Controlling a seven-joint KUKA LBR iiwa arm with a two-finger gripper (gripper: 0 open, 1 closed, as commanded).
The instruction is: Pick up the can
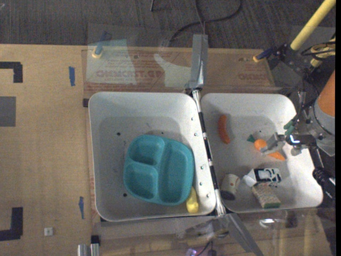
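Seen from the camera view, above and at a slant: two shallow white bins side by side, left bin [106, 116] and right bin [277, 103], sharing a middle rim.

Taking the can [230, 184] as landmark: lying on its side in the right bin, near the front-left corner, pale, open dark mouth facing down-left. Just right of the can, a small black-and-white item [266, 174], and below that a tan block with a green edge [266, 195]. Up and slightly left of the can, well apart, an orange sausage-shaped piece [225, 128]. Up and to the right of the can, an orange piece [260, 144] with a small green bit [250, 138] beside it.

Gripper [281, 144] farther right of the can, well apart from it, low over the right bin beside the orange piece; grey arm with orange band reaching in from the right edge. Fingers slightly parted and released, nothing visible between them.

Left of the can, across the shared rim: a teal divided plate [159, 169] in the left bin, with a yellow object [192, 201] at its lower right corner, close to the can but in the other bin
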